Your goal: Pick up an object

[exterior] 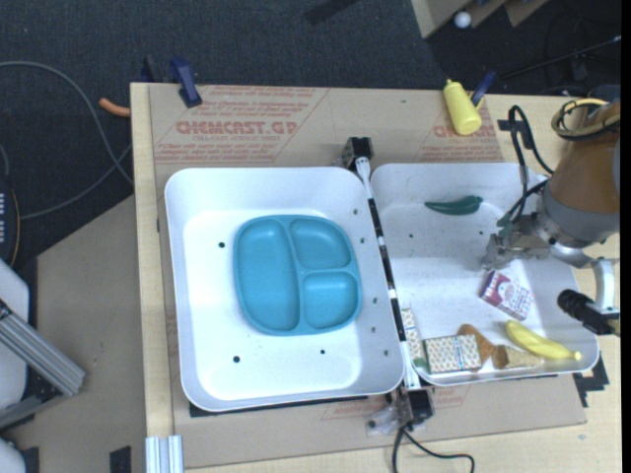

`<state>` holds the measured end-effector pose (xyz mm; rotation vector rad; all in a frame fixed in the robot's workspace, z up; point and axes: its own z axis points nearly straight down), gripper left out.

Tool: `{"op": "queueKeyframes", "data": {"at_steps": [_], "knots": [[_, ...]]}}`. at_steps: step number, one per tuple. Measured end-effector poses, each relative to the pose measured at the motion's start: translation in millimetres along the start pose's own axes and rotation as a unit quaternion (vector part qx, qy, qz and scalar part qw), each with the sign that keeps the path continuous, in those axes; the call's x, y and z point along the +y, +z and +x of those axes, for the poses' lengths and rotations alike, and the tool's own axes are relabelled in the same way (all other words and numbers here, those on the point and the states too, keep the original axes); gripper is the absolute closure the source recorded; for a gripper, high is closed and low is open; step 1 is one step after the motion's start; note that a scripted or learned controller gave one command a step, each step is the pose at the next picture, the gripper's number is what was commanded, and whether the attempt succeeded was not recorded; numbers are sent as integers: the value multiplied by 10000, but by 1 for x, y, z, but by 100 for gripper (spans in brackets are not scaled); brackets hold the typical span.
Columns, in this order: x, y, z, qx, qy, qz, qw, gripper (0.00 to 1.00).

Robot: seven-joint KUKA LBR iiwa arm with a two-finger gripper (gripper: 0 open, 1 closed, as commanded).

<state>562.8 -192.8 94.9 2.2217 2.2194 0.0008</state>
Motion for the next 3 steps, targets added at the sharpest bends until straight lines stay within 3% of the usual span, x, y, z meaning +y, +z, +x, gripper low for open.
{"op": "queueKeyframes", "data": {"at_steps": [1, 2, 3], "knots": [[0, 0, 0, 1, 0, 2, 10000, 0], [70, -5, 46, 6, -15, -1, 10000, 0], [103, 11, 43, 2, -1, 21, 10000, 0]]}}
